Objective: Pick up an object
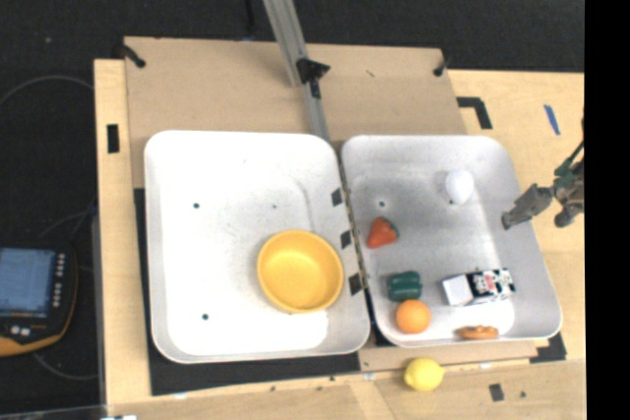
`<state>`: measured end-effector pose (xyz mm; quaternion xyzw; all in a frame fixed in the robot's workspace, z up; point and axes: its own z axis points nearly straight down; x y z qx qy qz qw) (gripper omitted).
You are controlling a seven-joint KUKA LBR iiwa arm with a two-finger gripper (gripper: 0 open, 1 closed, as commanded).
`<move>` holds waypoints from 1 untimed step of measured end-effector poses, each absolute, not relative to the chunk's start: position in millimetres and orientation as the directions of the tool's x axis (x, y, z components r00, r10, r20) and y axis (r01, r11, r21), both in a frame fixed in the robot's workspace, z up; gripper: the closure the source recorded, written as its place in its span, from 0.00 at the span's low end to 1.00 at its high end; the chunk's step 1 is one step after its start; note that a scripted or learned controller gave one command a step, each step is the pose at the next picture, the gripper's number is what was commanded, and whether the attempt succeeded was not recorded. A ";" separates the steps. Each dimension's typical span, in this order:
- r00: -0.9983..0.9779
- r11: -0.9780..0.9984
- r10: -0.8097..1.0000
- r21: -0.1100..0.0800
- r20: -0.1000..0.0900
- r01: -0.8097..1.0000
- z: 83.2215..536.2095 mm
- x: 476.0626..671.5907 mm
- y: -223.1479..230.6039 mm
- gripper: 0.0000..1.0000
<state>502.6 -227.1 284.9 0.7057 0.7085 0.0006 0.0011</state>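
Observation:
The right bin (492, 157) holds a white ball (458, 184), a red piece (382, 233), a dark green block (404, 286), an orange ball (413, 317), a small white and black box (477, 286) and a flat orange item (479, 332). In the left bin (197, 172) sits a yellow bowl (300, 270). My gripper (538, 214) hangs at the right bin's right rim, to the right of the white ball. It is open, its two fingers are spread apart, and nothing is between them.
A yellow lemon (423, 374) lies on the bench in front of the right bin, outside it. A slanted metal rail (281, 15) rises from behind the two bins. A handheld screen (30, 295) rests off the bench at the far left.

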 end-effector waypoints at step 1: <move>-0.003 0.003 1.000 0.003 0.000 1.000 284.9 502.7 -227.0 0.00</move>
